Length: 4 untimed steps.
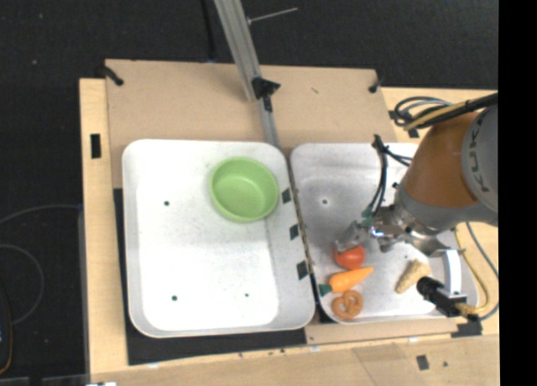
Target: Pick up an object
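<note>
Hovering low over the right-hand bin (336, 166), the arm's gripper (367, 237) sat just above a red tomato-like toy (351, 256); whether it had closed could not be told from the overhead camera. The likeliest target, that small, round, glossy red piece lay near the bin's front left corner, touching or nearly touching an orange carrot-shaped toy (350, 279), with a brown pretzel-like piece (347, 304) just in front of that. Crowding appeared the chief risk: a descent slightly off centre could nudge the smooth tomato sideways or catch the carrot instead, and the rounded skin looked apt to slip from a pinch. A pale, elongated item (409, 275) lay apart to the right. A green bowl (244, 190) sat in the left bin (159, 292), well clear.
</note>
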Each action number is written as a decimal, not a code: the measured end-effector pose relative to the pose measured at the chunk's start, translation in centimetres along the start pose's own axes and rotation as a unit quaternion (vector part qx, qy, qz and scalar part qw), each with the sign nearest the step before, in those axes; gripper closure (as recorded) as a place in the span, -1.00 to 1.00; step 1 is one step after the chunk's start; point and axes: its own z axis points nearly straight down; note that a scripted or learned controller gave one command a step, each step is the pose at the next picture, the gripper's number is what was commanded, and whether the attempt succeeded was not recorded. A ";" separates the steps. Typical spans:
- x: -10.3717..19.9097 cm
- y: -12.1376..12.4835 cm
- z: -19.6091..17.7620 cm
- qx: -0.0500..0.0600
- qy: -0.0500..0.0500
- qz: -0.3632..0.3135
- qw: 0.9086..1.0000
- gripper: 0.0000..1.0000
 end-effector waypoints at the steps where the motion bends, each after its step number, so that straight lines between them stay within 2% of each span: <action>1: 0.0 0.3 -1.3 -0.005 0.000 0.002 1.000 1.00; 2: 0.7 -0.2 -6.4 -0.003 0.000 -0.002 1.000 1.00; 3: 0.7 0.0 -9.6 -0.005 0.000 -0.002 1.000 1.00; 4: 6.2 1.9 -8.9 -0.003 0.001 -0.004 1.000 1.00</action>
